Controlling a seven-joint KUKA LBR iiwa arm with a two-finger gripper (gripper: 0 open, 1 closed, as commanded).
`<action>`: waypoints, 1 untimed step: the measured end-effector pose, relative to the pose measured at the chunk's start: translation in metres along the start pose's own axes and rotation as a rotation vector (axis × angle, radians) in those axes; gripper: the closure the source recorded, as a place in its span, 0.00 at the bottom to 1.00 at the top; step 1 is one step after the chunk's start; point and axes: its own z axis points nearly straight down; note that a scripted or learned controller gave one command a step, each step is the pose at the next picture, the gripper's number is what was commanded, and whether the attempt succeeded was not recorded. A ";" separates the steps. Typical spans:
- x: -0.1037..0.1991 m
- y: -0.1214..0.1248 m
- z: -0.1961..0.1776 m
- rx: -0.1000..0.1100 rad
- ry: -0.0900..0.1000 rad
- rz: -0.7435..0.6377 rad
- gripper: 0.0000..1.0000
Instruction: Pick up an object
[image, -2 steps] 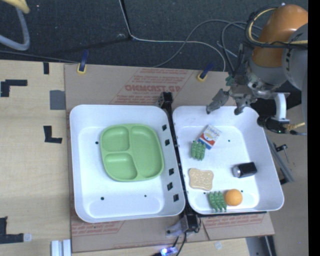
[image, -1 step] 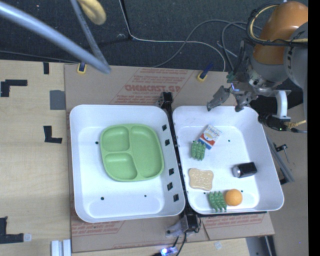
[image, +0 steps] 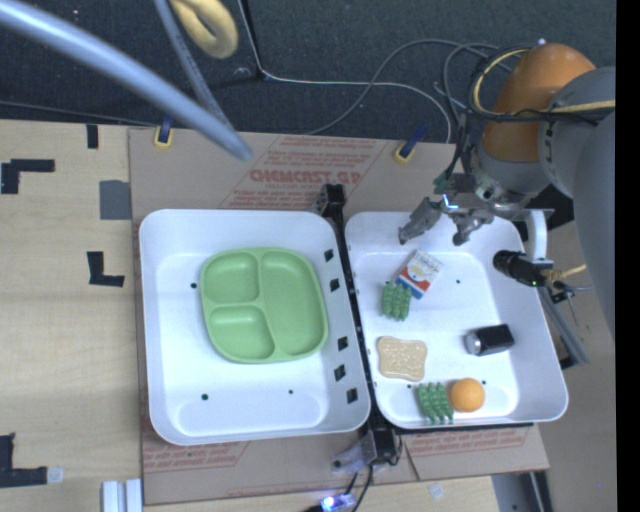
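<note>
My gripper (image: 438, 230) hangs open over the far edge of the right bin (image: 520, 300), with nothing between its two fingers. Just below it in the bin lies a small white carton (image: 421, 273) with red and blue print. A green studded block (image: 396, 300) sits beside the carton. Nearer the front are a slice of toast (image: 402, 358), a second green block (image: 434, 401) and an orange ball (image: 466, 396). A black cylinder (image: 489, 340) lies toward the bin's right side.
The left bin (image: 170, 330) holds a green divided plate (image: 264, 304). A black clip divider (image: 338, 270) runs between the bins. Cables trail behind the right bin, and a grey pole (image: 130, 70) crosses the upper left.
</note>
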 end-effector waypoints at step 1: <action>0.001 0.008 0.060 -0.001 -0.001 -0.001 0.00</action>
